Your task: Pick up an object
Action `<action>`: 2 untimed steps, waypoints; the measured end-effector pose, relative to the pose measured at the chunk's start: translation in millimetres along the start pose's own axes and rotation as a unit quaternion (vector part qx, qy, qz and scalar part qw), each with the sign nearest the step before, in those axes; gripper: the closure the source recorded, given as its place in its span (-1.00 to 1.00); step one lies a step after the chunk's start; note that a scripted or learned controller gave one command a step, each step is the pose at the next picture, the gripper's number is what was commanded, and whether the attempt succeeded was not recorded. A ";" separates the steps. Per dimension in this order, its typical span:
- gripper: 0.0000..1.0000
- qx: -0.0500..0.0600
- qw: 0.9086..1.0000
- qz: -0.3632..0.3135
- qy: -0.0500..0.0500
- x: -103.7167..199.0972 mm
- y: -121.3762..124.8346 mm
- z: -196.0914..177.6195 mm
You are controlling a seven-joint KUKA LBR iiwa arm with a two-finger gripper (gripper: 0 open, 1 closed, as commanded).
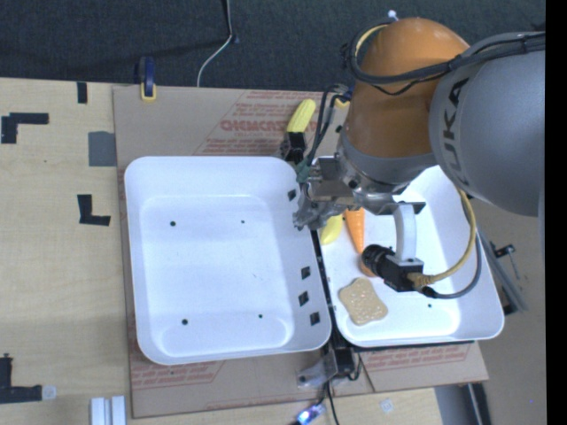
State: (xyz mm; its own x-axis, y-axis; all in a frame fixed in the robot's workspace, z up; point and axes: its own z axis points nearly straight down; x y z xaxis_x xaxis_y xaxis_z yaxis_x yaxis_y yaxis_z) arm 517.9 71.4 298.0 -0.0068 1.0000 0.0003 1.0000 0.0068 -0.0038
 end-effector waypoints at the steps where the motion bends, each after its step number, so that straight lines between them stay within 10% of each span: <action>1: 1.00 0.000 1.000 0.000 0.000 40.3 -19.9 3.0; 2: 1.00 -0.002 1.000 -0.001 0.001 97.5 -34.9 -31.5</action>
State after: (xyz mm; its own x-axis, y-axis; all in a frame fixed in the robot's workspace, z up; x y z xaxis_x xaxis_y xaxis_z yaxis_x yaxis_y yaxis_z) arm 482.5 168.7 329.7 -0.0090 1.0000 0.0024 1.0000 0.0090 -0.0001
